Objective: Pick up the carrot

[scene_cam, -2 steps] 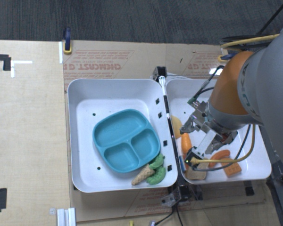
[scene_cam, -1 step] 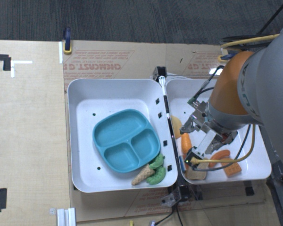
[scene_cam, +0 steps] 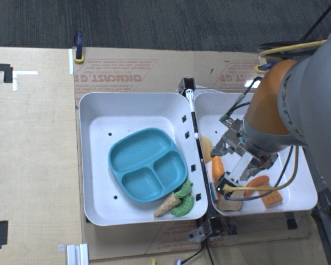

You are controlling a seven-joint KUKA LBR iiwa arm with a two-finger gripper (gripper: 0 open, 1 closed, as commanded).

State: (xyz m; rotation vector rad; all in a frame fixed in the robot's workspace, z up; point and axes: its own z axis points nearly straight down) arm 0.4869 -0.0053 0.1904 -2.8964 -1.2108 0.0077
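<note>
1. The tabletop (scene_cam: 33, 175) carries two shallow white bins side by side on a cardboard sheet (scene_cam: 116, 73).
2. The arm (scene_cam: 314, 93) reaches in from the right. Its orange band (scene_cam: 270, 104) sits above the right bin (scene_cam: 300, 192).
3. The jaws hang over the left half of the right bin, just to the right of the carrot.
4. Jaw state: cannot be told. The wrist hardware covers the tips, so the view does not settle whether they are released or clenched.
5. No object is visible between the jaws. Contact with any object cannot be confirmed.
6. The carrot (scene_cam: 217, 170) lies in the right bin, close to its left wall. Its long axis runs up and down in the view, and its lower end goes under the robot hardware.
7. Other contents of the right bin:
   - a pale yellow piece (scene_cam: 207, 146) just above the carrot, against the left wall;
   - an orange-red piece (scene_cam: 258, 182) to the right of the carrot;
   - a small orange block (scene_cam: 272, 199) near the front wall;
   - a tan piece (scene_cam: 229, 204) at the front left corner.
8. The left bin (scene_cam: 94, 164) holds a blue divided plate (scene_cam: 149, 164) near its centre.
9. A green item (scene_cam: 183, 200) and a beige item (scene_cam: 166, 206) lie together at the plate's lower right edge.
</note>
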